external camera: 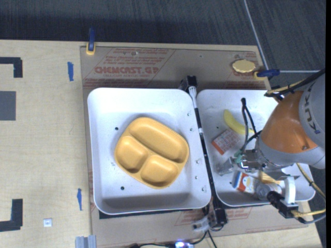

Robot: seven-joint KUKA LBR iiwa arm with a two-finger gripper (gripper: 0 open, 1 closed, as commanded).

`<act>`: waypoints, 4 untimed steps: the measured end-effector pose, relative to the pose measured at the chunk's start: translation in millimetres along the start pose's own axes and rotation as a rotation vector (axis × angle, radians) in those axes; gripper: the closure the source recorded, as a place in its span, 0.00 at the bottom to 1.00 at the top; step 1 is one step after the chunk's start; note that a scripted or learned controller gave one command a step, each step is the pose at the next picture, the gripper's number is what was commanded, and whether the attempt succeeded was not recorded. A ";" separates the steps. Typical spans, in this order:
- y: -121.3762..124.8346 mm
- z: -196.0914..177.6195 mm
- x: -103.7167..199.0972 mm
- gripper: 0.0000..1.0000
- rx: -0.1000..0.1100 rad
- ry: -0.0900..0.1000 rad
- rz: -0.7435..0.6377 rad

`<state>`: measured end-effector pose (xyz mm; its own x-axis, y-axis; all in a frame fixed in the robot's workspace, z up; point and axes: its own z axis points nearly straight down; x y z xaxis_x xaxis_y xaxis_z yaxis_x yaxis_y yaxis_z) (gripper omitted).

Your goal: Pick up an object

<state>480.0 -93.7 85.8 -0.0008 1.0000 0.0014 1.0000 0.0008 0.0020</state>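
In the right bin [217, 105], my gripper [239, 163] hangs low over a small heap of objects; I cannot tell its state. A red-and-white packet [224, 140] lies just beside it toward the yellow tray [150, 152], and a banana [234, 122] sits farther back.

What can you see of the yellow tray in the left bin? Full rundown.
The yellow tray is a rounded, glossy piece that looks like moulded plastic, with three shallow compartments: one long one along its upper right side and two smaller ones below it. It lies open side up, turned at a slant, near the middle of the left bin, resting on the bin floor. Its compartments hold nothing. Nothing else touches it, and the gripper is over the right bin.
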 end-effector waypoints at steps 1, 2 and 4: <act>2.1 -10.8 -1.1 1.00 -0.007 -0.003 0.001; 2.0 -10.8 -1.0 0.00 -0.006 -0.003 0.001; 1.8 -10.9 1.2 1.00 -0.006 -0.004 0.001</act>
<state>481.7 -92.5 96.7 0.0004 1.0000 -0.0023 1.0000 -0.0004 0.0078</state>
